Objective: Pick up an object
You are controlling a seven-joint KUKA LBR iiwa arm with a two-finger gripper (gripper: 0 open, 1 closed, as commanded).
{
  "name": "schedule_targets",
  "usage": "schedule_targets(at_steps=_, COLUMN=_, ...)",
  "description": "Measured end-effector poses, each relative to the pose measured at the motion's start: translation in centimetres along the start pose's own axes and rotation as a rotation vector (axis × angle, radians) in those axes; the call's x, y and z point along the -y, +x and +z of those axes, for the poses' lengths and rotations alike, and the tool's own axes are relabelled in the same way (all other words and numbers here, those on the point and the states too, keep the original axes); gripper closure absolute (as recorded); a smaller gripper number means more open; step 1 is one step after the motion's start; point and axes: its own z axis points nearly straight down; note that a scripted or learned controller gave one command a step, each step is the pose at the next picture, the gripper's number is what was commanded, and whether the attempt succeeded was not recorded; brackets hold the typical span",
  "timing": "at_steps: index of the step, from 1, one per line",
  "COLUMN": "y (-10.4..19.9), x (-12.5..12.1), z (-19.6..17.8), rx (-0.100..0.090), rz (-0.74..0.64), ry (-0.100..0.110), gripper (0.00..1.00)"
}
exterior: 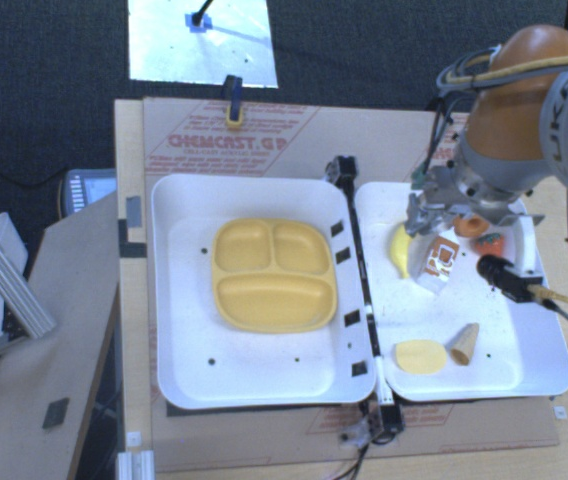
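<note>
My gripper hangs low over the upper middle of the right bin. Just below and left of it lies a yellow banana-shaped piece. A white and orange packet lies tilted right beneath it, touching or nearly touching the gripper. An orange piece and a red piece sit behind the packet, partly hidden by the wrist. Nothing is visibly lifted off the bin floor.
A flat yellow disc and a tan cone lie near the right bin's front. The left bin holds a yellow divided plate. A black divider strip runs between the bins.
</note>
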Motion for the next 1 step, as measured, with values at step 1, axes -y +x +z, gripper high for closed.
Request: schedule_targets(at_steps=1, y=4.15, x=-1.53, z=0.00, rx=-0.001, rz=0.000, ry=0.001, gripper=1.00)
